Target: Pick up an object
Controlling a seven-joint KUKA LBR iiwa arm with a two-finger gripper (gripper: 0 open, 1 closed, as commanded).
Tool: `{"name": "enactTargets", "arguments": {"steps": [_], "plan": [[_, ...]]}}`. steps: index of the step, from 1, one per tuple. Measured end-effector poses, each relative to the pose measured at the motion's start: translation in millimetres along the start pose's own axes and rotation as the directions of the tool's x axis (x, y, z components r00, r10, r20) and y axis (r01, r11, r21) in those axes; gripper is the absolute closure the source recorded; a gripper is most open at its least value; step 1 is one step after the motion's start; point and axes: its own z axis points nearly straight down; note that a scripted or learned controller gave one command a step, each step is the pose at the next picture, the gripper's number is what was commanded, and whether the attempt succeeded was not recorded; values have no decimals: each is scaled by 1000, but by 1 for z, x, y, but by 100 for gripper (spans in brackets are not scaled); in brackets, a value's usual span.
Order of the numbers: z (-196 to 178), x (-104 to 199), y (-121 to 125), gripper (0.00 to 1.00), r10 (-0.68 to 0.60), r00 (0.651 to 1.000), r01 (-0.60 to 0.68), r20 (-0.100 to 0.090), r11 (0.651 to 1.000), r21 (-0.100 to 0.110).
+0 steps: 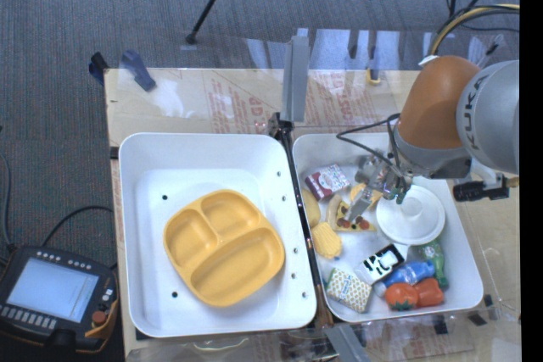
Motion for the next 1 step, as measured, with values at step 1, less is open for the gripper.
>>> {"name": "enactTargets", "arguments": {"steps": [1], "plan": [[0, 22, 25, 0, 145, 989, -145, -2, 989, 1]]}}
